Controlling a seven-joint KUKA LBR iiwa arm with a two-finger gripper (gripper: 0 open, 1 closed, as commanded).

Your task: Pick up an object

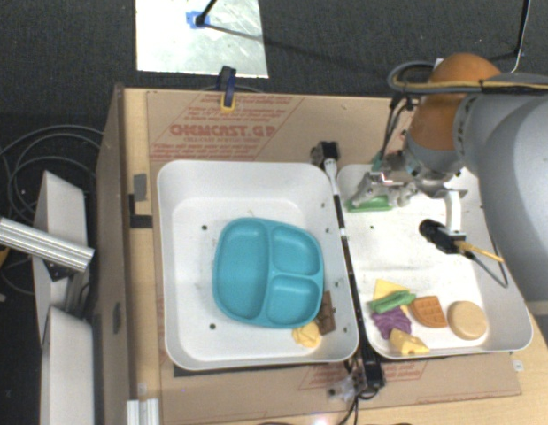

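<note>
Just below the claw lies a green piece.

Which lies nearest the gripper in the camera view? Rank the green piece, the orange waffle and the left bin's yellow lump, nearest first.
1. Green piece: back-left corner of the right bin, just beside the gripper.
2. Orange waffle: front of the right bin, among the toy food.
3. Yellow lump: front edge of the left bin, across the divider.
</note>
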